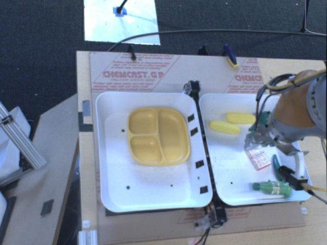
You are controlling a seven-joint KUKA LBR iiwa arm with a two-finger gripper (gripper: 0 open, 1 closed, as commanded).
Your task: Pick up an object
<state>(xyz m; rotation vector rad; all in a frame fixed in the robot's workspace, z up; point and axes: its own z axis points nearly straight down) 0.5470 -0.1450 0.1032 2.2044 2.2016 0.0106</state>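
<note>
The right bin [227, 180] holds two yellow corn-shaped pieces, one [224, 127] lying in front of the other [240, 118]. There is also a small red-and-white packet [260, 159], a green bottle [272, 188] lying on its side, and a green-handled piece [279, 168]. My gripper [254, 139] hangs low over the bin's middle right, just above the packet's upper edge and right of the corn pieces. The wrist hides its tip. Nothing shows as held.
In the left bin [110, 152] lies a yellow divided plate [156, 136]. A black clip strip [199, 137] runs between the bins. Cables loop around my wrist at the right. A blue clamp [230, 54] sits at the board's far edge.
</note>
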